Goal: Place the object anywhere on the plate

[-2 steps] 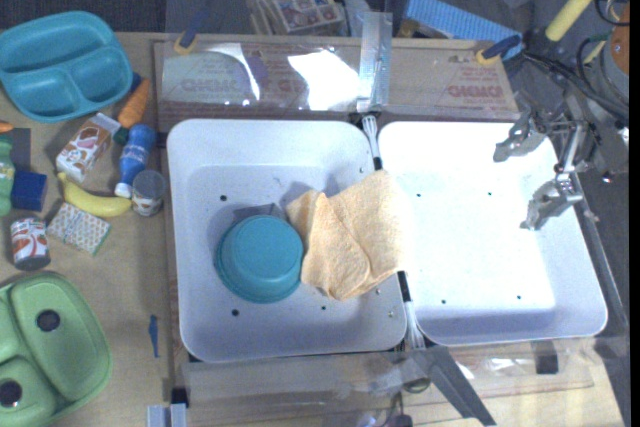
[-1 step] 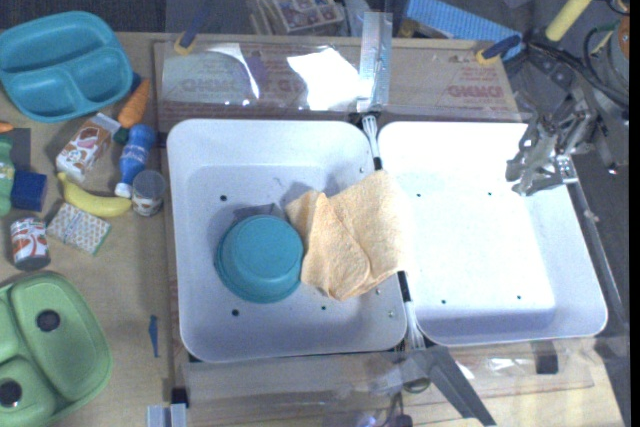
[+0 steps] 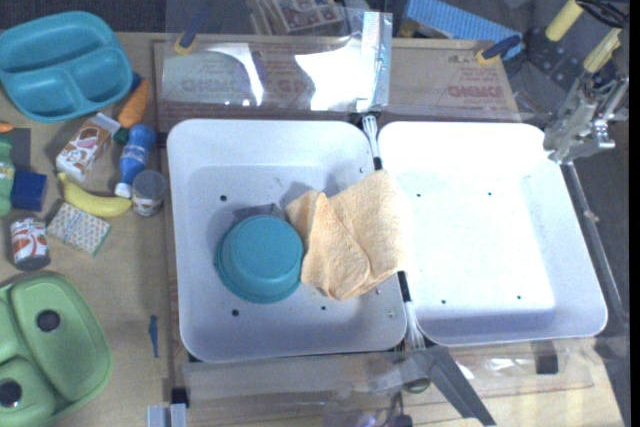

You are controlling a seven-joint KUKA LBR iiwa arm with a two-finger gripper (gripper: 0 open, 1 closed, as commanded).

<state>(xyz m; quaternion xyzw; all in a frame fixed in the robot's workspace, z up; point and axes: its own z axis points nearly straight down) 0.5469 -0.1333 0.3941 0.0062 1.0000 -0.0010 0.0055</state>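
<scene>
Teal bowl upside down in left bin, touching yellow cloth. Cloth crumpled, folded, draped toward divider beside bowl. Gripper well right of bowl, past right bin edge; possibly carrying nothing, view too blurred to tell.

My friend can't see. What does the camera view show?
A blue bowl sits upside down in the left white bin, touching a crumpled yellow cloth. The gripper hangs by the right bin's far edge.
</scene>
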